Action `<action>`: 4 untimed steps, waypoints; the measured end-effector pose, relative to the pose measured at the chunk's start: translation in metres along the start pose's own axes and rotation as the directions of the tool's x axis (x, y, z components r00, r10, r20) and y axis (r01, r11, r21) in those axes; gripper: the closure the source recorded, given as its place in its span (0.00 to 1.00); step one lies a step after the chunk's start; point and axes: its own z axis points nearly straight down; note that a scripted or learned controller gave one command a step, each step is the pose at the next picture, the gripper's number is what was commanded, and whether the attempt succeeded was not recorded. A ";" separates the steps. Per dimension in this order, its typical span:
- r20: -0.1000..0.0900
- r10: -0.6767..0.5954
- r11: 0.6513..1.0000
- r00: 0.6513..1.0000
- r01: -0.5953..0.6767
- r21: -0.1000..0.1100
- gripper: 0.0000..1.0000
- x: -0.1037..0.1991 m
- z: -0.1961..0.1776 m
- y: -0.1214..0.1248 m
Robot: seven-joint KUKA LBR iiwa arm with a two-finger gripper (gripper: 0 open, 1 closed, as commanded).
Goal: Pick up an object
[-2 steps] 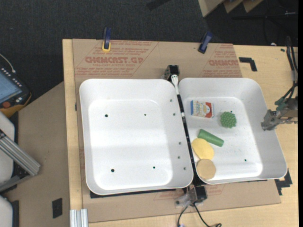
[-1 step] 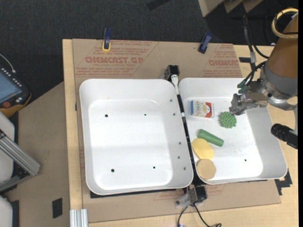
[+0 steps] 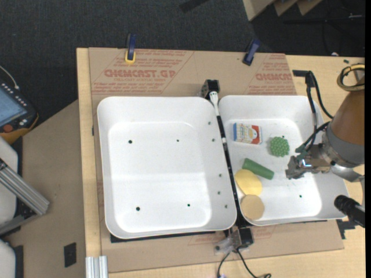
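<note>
while the arm (image 3: 351,129) reached in from the right edge of the frame, its end effector (image 3: 297,169) hung low over the right bin (image 3: 290,104), in the right-centre of the picture; whether it was apart or together could not be told from this slanted view, and nothing could be seen held in it. the objects all lay in that right bin. a small white carton with blue and red print (image 3: 247,133) sat toward the upper middle of the bin. just right of it, and a little lower, a green bumpy ball (image 3: 279,146) rested just up and left of the end effector. a green stick-shaped piece (image 3: 258,169) lay tilted, left of the end effector and apart from it. touching its lower left end was a pale yellow round piece (image 3: 248,183), and below that a tan disc (image 3: 252,207) sat against the bin's lower left rim. the left bin (image 3: 108,172) filled the centre-left of the frame. both bins stood on a brown cardboard sheet (image 3: 151,68) on the table (image 3: 61,172), with two clamps at its upper edge.
</note>
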 end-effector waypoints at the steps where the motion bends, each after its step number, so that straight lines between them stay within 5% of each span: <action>1: 0.006 -0.008 1.000 1.000 0.008 -0.022 1.00 0.021 -0.121 0.051; 2: -0.001 0.002 1.000 1.000 -0.002 0.004 1.00 -0.009 0.007 -0.001; 3: 0.005 -0.008 1.000 1.000 0.009 -0.017 1.00 0.039 -0.080 0.075; 4: 0.000 -0.001 1.000 1.000 0.001 -0.001 1.00 0.046 -0.058 -0.001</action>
